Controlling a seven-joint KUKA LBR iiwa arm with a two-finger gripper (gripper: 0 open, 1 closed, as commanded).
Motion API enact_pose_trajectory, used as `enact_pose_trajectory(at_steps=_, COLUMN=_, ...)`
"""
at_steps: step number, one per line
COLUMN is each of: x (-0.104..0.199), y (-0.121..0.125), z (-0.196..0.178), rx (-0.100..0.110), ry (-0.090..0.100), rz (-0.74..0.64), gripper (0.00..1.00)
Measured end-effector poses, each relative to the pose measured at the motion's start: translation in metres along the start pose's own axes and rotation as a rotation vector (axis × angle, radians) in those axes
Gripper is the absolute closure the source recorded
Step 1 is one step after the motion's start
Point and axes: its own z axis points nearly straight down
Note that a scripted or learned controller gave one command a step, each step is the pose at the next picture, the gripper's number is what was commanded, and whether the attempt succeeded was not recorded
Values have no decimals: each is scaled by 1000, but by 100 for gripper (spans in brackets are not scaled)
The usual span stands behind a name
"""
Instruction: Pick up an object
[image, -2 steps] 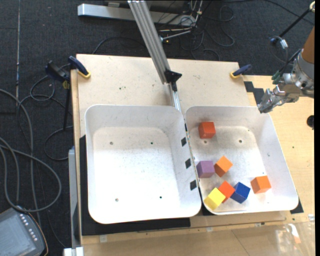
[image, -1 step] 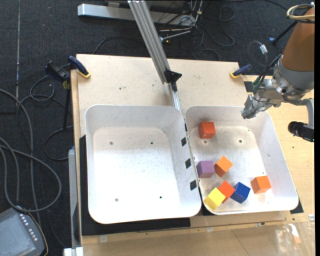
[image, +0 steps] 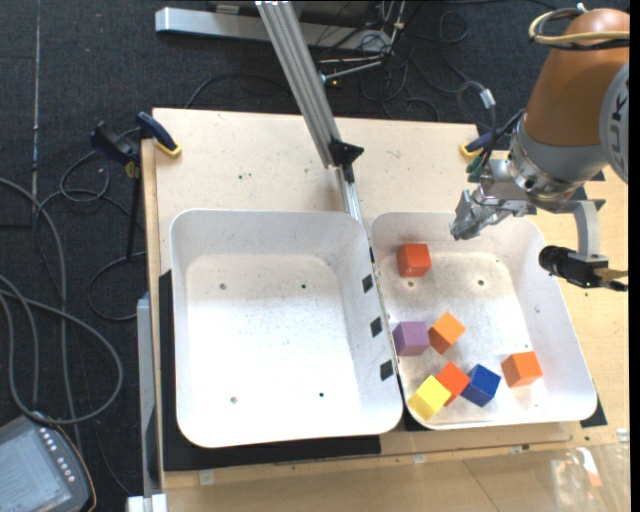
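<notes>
On a pale bench (image: 260, 160) ringed by dark carpet (image: 70, 100) and cables (image: 60, 300), two white bins (image: 190, 300) are set, seven blocks (image: 414, 259) are scattered in the right one, and the gripper (image: 468, 226) is hung over its far rim, jaw state not discernible

A robotics lab: clamped bench (image: 250, 150), floor cables (image: 60, 290), teach pendant (image: 40, 470)
</notes>
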Motion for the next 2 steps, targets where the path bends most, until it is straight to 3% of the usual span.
enact_pose_trajectory(at_steps=2, x=114, y=5, z=38, rx=3, ry=1, rz=-1, gripper=100)
